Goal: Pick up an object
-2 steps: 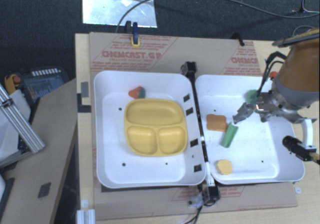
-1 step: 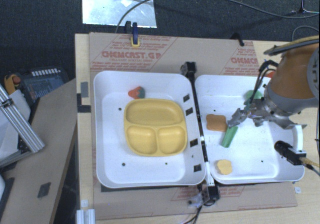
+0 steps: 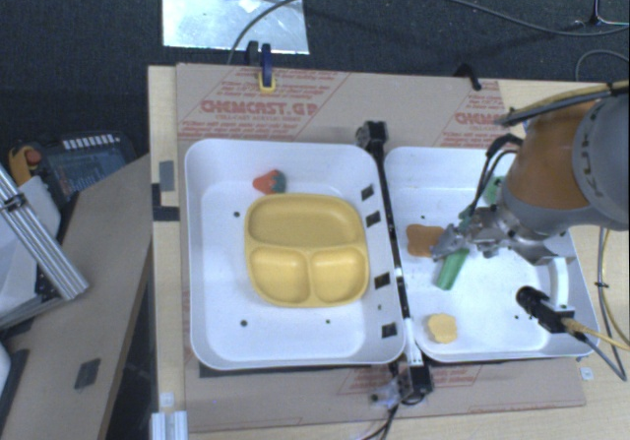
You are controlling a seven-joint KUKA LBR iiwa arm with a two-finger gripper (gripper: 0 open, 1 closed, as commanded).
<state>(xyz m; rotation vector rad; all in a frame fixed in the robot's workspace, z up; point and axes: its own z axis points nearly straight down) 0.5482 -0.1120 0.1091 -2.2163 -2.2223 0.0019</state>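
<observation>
We are working in the right-hand bin, with the gripper lowered over its left half. This looks like the closing-in step of the pick: the fingers are hovering at the upper end of a green stick-shaped object, which is lying tilted and running down and away from the fingertips. Whether they are touching it we cannot tell, and the wrist is hiding whether they are apart or together, so we are not claiming a hold.

Just beside the fingers, toward the divider, a flat brown piece is lying on the bin floor. Well below them, near the front wall, a small yellow piece is resting apart from the rest. Across the divider, far from the fingers, a yellow compartment tray is sitting in the left bin, with a small red-and-green item just beyond it.

We are judging that the next move calls for straddling the green piece across its narrow width, closing, then lifting straight up.
</observation>
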